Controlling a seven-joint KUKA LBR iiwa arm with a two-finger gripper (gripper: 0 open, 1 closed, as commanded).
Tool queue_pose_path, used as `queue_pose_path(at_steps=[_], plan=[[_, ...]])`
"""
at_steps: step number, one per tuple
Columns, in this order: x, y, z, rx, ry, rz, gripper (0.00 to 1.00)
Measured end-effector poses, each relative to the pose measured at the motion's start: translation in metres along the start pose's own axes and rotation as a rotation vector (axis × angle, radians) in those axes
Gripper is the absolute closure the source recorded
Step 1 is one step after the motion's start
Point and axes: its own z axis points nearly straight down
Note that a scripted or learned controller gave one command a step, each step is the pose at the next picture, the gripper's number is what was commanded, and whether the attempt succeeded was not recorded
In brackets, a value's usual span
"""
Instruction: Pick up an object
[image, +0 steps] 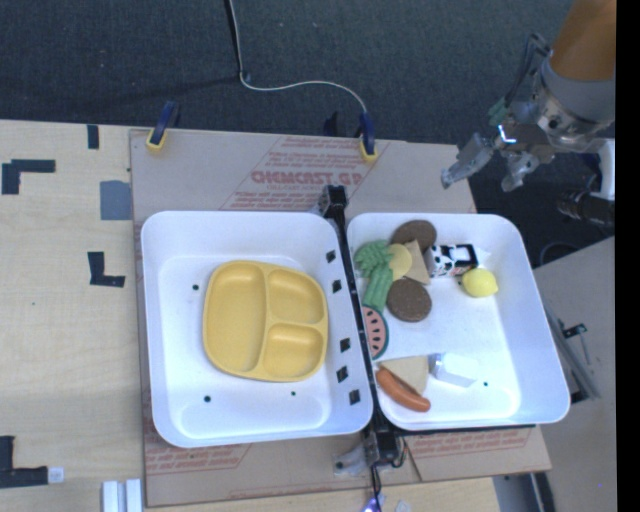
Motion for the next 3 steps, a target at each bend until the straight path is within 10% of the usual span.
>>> queue_pose_path(at_steps=[2,3], plan=[[-0.017,-0.079,0.252,0.019,0.005,0.006,0.0],[-0.017,-0.077,0.238,0.015,0.003,0.004,1.0]])
